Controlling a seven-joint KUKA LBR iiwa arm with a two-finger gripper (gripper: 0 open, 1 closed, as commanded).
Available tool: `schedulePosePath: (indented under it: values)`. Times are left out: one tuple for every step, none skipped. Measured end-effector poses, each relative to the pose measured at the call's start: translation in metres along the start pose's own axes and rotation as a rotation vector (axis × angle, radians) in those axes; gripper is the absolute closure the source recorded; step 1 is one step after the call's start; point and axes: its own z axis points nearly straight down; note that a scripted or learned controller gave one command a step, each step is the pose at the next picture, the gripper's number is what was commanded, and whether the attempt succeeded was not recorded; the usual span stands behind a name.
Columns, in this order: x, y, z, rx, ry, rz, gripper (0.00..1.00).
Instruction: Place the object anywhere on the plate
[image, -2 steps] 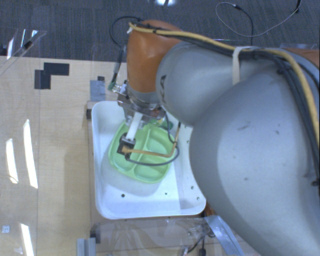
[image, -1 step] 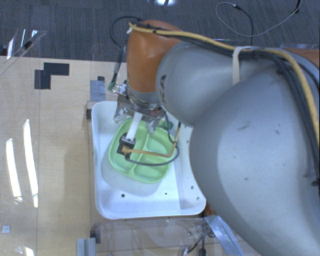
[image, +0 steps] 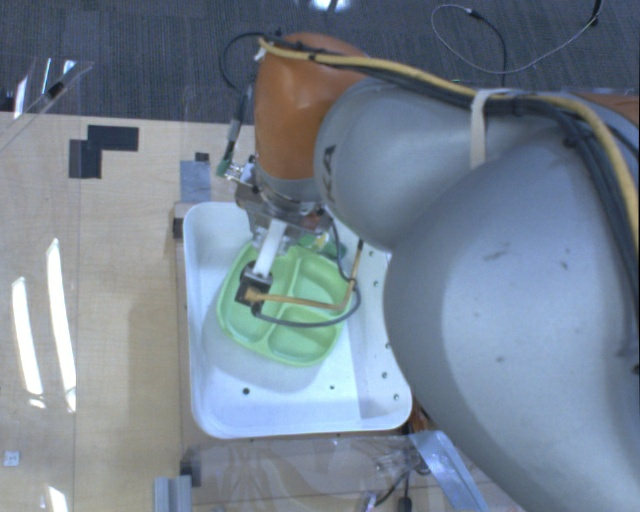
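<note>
A shallow white bin (image: 340, 395) sits on the pale wooden tabletop (image: 90, 330), with its far left corner close to a small grey block (image: 195, 181). In the bin lies the green plate (image: 300, 345), a rounded tray divided by raised ridges into compartments. The plate rests in the bin's far left part, its left rim near the bin's left wall. The bin's floor is bare white along the near edge and toward the near right corner.

The grey arm (image: 500, 260) reaches in from the right and covers the bin's right side and far right corner. Its orange band (image: 290, 110) stands above the bin's far edge. Below the band the wrist points down into the bin, and the hand (image: 287, 226) hangs over the plate's far edge, close above or touching its rim; which of the two I cannot tell. The wrist hides the working end of the hand, so I cannot tell whether it is apart, together or clamped on something. I cannot pick out the object to be placed, either on the plate's open compartments or at the hand.

Near the tabletop's far left corner there is a black stepped mark (image: 100, 148).
</note>
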Motion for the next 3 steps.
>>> schedulePosePath:
  values:
    - [0.0,0.0,0.0,0.0,0.0,0.0,0.0]
    - [0.001,0.001,-0.009,-0.001,0.0,-0.004,1.0]
    - [0.002,0.002,-0.018,-0.002,0.001,-0.008,1.0]
